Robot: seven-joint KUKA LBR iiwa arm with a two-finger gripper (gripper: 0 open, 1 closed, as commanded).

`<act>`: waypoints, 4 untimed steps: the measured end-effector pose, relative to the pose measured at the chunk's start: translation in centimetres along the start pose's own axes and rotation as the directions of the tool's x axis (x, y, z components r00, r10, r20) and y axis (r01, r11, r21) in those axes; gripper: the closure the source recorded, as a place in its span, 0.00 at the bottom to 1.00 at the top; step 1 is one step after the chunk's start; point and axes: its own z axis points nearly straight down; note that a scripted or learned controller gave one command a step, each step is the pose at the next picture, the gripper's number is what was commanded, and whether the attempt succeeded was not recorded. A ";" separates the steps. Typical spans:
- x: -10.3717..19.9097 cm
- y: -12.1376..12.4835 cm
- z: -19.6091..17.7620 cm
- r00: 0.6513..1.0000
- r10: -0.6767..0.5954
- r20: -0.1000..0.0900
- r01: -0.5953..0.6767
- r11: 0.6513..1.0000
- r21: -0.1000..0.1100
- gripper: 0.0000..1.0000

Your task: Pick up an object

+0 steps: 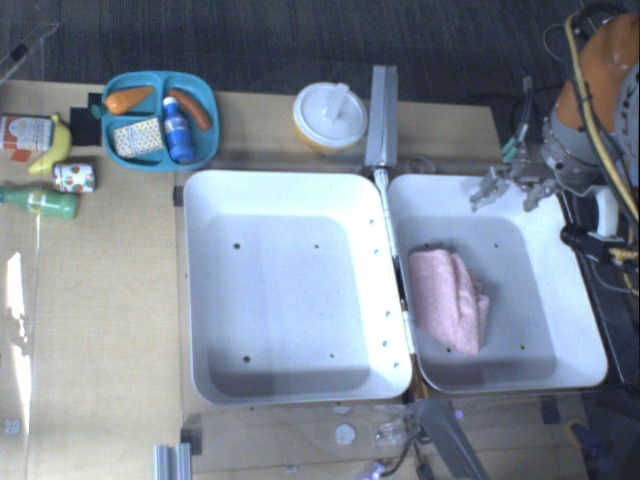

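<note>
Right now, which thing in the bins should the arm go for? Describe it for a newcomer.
Find the two white bins side by side; take the right bin, nearer the arm. Near its middle lies a folded pink cloth, soft and rumpled, the one coloured thing on that white floor.

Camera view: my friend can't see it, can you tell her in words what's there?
A folded pink cloth lies in the right white bin, and the robot's gripper hangs open above that bin's far edge, holding nothing. Beside it is the left white bin, with a blue tray of toy food on the bench beyond.
</note>
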 end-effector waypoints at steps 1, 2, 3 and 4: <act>2.6 -4.3 8.6 1.000 0.021 0.000 -0.021 1.000 0.001 0.00; 4.2 -11.7 9.9 0.979 -0.206 0.005 0.206 0.979 -0.015 0.00; 4.8 -15.1 9.8 0.971 -0.238 0.007 0.238 0.971 -0.019 0.00; 4.8 -14.7 8.6 0.971 -0.238 0.013 0.238 0.971 -0.028 1.00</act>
